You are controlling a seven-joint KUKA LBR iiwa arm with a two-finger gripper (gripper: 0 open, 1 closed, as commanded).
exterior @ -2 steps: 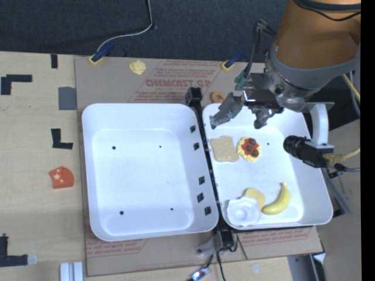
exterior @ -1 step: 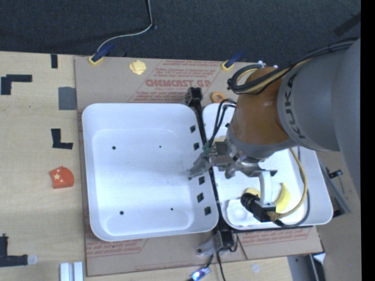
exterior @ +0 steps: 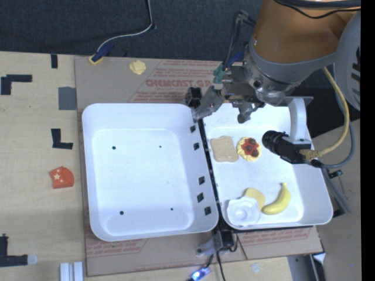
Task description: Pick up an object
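Here, the KUKA arm's gripper [exterior: 224, 103] is hovering over the right bin [exterior: 310, 183] at its far left corner; whether its jaws are wide or narrow cannot be told. A toast slice [exterior: 223, 148] and pizza piece [exterior: 249, 148] are lying mid-bin, a banana [exterior: 278, 200] near the front edge.

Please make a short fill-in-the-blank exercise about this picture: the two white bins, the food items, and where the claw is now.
1. The banana lies in the ____ bin of the camera view.
2. The claw hangs above the ____ end of the divider between the bins.
3. The slice of bread lies just ____ of the small pizza.
4. The red piece lies on the bench, ____ both bins.

Missing words: right; far; left; outside
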